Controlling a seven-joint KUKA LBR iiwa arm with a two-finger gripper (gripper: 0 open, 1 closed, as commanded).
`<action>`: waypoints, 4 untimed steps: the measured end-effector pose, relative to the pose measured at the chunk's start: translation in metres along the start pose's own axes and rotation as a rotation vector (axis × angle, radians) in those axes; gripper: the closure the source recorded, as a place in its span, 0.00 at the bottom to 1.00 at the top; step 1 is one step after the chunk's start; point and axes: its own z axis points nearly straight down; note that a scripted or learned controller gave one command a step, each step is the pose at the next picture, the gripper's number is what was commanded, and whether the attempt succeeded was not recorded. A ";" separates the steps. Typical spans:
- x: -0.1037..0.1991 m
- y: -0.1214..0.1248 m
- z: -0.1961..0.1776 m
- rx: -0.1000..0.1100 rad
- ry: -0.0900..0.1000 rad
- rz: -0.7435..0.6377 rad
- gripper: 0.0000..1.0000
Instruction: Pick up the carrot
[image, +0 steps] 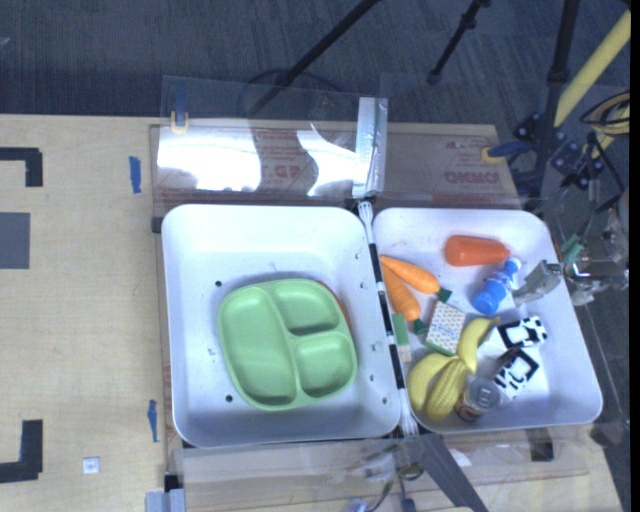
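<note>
The table stretches pale and wide, and on it sit the two white bins side by side. The left bin carries a green divided plate, plain as that. The right bin is the busy one, packed with toys.

Over at the right edge, the arm's hand reaches in just above the right bin's right rim, near a blue bottle. From this angle I cannot tell whether it is apart or together, and nothing shows between it.

Now the contents, big to small: a yellow banana bunch at the near end, an orange-red oblong toy at the far end, a black-and-white patterned piece to the right, a small can beside the bananas, a speckled pale block in the middle.

And there's the target: the carrot, lying in the right bin's left part, close to the dividing wall, thick end far-left, green stub pointing right and nearer. A second carrot lies just beside it, nearer.

It looks like a light, rigid, smooth plastic toy, so it could slip. Best bet: pinch across the thick middle, with the fingers crossing its long axis, well apart from that neighbour.
</note>
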 end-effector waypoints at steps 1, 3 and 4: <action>0.107 0.063 0.072 0.000 -0.001 -0.109 0.00; 0.097 0.073 0.072 -0.005 -0.002 -0.421 0.00; 0.081 0.066 0.071 -0.003 -0.001 -0.798 0.00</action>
